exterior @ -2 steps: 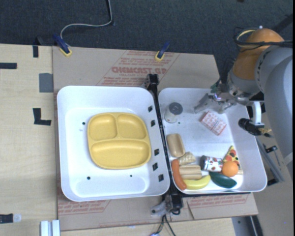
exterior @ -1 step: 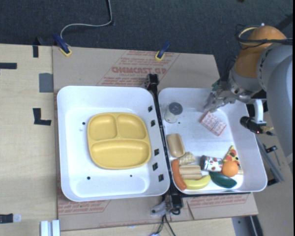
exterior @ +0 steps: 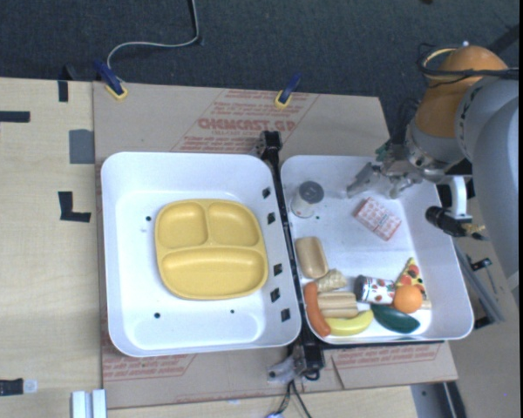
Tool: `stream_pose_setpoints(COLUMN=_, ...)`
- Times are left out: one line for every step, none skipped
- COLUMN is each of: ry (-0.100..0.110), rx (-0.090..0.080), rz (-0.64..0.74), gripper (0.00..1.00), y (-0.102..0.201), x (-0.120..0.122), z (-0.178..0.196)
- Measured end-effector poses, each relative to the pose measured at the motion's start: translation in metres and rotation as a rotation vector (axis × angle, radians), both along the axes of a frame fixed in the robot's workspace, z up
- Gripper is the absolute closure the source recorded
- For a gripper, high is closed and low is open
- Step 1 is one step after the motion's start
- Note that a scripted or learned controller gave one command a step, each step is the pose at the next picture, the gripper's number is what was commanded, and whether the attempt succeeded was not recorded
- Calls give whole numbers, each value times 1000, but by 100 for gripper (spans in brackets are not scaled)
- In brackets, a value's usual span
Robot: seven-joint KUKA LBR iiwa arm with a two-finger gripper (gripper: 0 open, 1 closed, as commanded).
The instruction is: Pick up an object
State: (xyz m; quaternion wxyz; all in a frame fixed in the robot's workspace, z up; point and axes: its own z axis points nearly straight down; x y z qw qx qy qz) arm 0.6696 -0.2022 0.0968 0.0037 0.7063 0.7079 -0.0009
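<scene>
My gripper [exterior: 379, 181] hangs over the back part of the right bin [exterior: 436, 259], open, with nothing between its fingers. Just in front of it and slightly to the right lies a pink checkered packet [exterior: 377, 219], apart from the fingertips. To the left of the gripper stands a small clear cup with a grey lid [exterior: 309, 193]. A bread roll [exterior: 311, 256] lies in the middle left of the bin. Along the front wall are a hot dog [exterior: 337, 304], a banana [exterior: 349, 323], a carrot [exterior: 310, 301], a small bottle [exterior: 376, 289], an orange [exterior: 408, 299], a pizza slice [exterior: 410, 273] and a green vegetable [exterior: 394, 320].
The left bin [exterior: 126, 233] holds a yellow divided plate [exterior: 211, 247]. A black divider with clips [exterior: 275, 225] runs between the two bins. The arm's grey link and orange band [exterior: 458, 81] stand over the right bin's back right corner.
</scene>
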Motion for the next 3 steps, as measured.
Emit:
stream_pose_setpoints(ry=2, rx=3, rz=-1, gripper=0, y=15, x=0, z=-10)
stream_pose_setpoints(ry=-1, rx=1, rz=-1, gripper=100, y=15, x=0, z=0)
stream_pose_setpoints(ry=0, rx=1, rz=0, gripper=0, y=15, x=0, z=0)
